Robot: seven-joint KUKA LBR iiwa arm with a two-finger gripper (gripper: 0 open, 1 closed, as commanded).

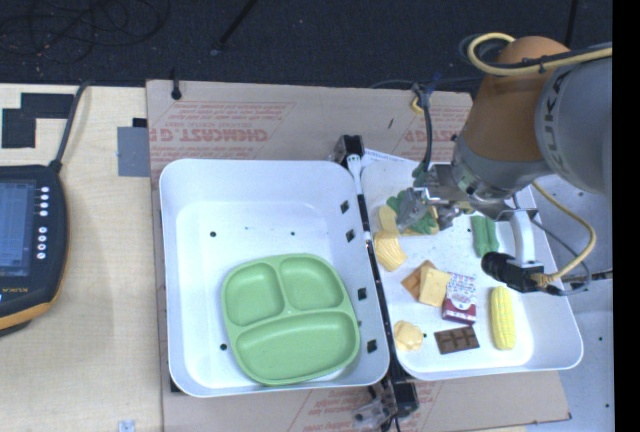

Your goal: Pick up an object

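Green leafy toy (418, 212) under the end effector (428, 208), right bin's (560, 340) far-left part.

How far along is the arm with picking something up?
Done: the gripper has reached into the right bin, low over a green item. In hand: whether it grips anything is unclear. Left: the lift; corn, chocolate and the rest lie in the bin.

A bench (100, 320) bears two white bins (190, 210), cardboard (260, 125) and a pendant (25, 245).
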